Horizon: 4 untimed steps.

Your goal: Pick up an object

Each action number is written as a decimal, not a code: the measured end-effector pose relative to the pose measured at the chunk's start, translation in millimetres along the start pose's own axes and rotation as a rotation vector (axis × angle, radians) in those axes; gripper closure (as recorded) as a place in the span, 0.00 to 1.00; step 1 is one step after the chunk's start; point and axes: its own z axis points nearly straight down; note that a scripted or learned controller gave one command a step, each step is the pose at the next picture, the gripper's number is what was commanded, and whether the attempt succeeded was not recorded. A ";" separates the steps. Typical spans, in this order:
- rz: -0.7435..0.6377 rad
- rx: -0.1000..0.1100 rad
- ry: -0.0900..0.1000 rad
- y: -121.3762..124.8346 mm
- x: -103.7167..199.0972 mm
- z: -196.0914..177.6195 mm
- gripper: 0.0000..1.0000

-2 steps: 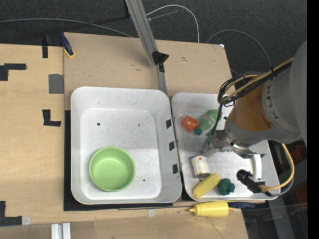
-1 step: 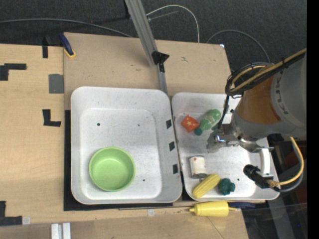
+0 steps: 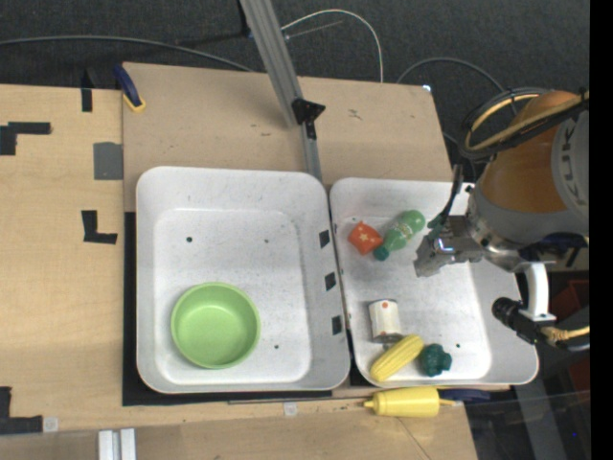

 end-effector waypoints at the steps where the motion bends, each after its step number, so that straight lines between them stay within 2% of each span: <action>1: 0.000 0.003 0.000 0.7 0.2 -29.2 1.00; 2: -0.006 0.005 0.003 11.1 58.3 -35.2 1.00; 3: -0.005 0.007 0.002 27.1 116.0 -22.8 1.00; 4: -0.006 0.005 0.003 44.4 167.0 -33.2 1.00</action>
